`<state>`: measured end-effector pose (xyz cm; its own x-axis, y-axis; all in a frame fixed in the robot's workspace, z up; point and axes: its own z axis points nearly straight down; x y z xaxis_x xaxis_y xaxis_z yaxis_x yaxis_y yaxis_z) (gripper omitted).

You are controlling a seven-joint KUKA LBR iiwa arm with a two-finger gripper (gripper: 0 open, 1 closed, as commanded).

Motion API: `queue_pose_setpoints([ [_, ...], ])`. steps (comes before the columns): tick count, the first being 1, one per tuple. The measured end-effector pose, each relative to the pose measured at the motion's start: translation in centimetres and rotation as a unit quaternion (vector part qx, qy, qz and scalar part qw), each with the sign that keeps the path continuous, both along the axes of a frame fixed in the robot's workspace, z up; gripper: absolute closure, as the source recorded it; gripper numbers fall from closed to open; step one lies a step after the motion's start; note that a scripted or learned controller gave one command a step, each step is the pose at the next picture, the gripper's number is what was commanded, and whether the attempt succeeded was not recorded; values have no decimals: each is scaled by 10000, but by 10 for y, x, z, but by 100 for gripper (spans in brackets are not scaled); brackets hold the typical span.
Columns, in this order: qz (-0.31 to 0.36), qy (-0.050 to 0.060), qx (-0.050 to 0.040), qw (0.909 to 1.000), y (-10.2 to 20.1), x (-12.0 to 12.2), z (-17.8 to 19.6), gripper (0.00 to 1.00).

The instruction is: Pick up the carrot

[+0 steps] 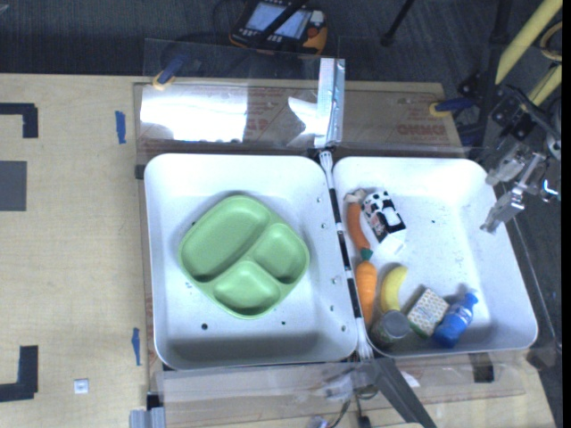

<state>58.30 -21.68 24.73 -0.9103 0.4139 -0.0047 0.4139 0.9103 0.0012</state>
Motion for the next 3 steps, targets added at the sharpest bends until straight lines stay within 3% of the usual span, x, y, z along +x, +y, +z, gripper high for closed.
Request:
queue_pose_setpoints([
  [1,1579,-27,-14,9875,-5,74,-10,0],
  [2,2401,-5,-9,9708,-6,15,-117,0],
  [3,3189,-24,-19,9478,0,63,-78,0],
])
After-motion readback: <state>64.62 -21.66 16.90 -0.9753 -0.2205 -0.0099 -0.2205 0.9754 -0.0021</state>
